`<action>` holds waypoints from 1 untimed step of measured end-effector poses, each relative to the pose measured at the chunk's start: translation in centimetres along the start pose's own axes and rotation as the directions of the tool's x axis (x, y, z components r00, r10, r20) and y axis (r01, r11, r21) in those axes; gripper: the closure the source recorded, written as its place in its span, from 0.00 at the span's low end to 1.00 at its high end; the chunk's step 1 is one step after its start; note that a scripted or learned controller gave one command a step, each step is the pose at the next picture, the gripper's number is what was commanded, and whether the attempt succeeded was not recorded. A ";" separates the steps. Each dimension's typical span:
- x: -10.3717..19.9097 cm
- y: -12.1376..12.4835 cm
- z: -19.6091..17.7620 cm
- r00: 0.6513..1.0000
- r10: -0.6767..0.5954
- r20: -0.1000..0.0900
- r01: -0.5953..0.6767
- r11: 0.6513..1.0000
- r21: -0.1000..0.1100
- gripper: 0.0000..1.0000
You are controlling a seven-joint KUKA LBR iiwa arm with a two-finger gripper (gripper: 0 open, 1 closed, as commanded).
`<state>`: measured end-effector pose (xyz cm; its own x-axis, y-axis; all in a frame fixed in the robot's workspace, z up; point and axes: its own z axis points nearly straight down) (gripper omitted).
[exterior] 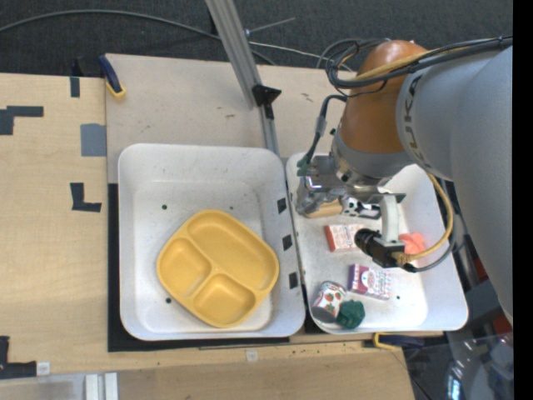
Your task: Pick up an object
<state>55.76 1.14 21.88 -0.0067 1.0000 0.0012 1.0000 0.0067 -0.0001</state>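
My gripper (313,197) hangs low over the far left part of the right bin (441,307), just above a tan flat object (323,211). Close in front of it lies a small red and white box (340,237). A purple carton (371,281) sits nearer the front of the bin. At the front left corner a strawberry-patterned cup (328,299) lies beside a dark green lump (353,312). A pink piece (412,244) and a white object (391,217) rest to the right of the gripper. The arm hides the far part of this bin.
The left bin (141,223) holds a yellow divided plate (218,267). A raised wall (293,248) separates the two bins. A metal pole (237,44) slants up behind them. A black and white item (355,206) lies next to the gripper.
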 end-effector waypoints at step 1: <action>4.7 2.1 -1.2 1.000 -0.001 -0.001 0.001 1.000 -0.001 1.00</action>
